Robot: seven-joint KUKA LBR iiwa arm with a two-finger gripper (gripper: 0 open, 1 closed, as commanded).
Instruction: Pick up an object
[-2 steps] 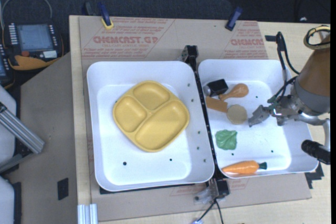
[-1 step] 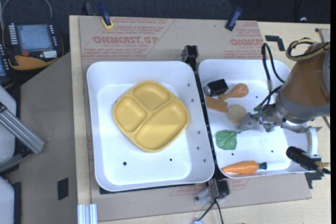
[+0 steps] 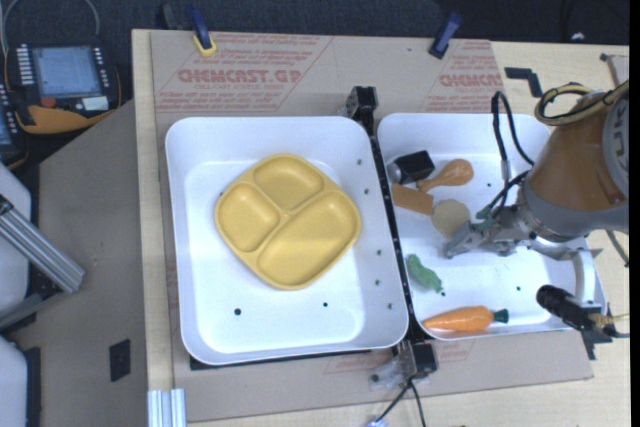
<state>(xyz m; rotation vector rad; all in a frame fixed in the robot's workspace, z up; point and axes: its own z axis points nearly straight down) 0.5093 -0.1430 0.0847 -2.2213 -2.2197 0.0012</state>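
Observation:
The right bin (image 3: 520, 140) holds several small objects. A black block (image 3: 412, 163) lies at its upper left, with a tan wooden spoon-shaped piece (image 3: 446, 175) beside it. Below them sit a brown wooden piece (image 3: 412, 199) and a round tan disc (image 3: 451, 213). A small green item (image 3: 424, 273) lies near the bin's left wall. An orange toy carrot (image 3: 462, 320) rests along the front edge. My gripper (image 3: 470, 238) hangs low in the bin, just right of and below the tan disc, and the wrist covers its tip.
The left bin (image 3: 200, 295) carries a yellow divided plate (image 3: 288, 219) at its middle. The arm's orange-banded body (image 3: 575, 165) covers the right bin's right side. A black divider (image 3: 385, 215) runs between the bins. A teach pendant (image 3: 62, 80) lies off the bench at left.

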